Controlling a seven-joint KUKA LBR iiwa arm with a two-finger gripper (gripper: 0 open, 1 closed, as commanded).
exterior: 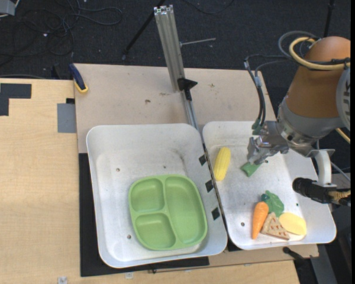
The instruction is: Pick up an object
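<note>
- The gripper (259, 154) is seen low over the right bin (319, 232), directly above a small green block (249, 169); whether anything is clamped cannot be told.
- The green block lies on the bin floor, near the toy corn (222, 163) and well apart from the carrot (259, 218).
- It is judged light, stiff and flat-sided, so hold is best taken across its two long faces.
- Smooth plastic may slip if it is pinched near a corner.
</note>
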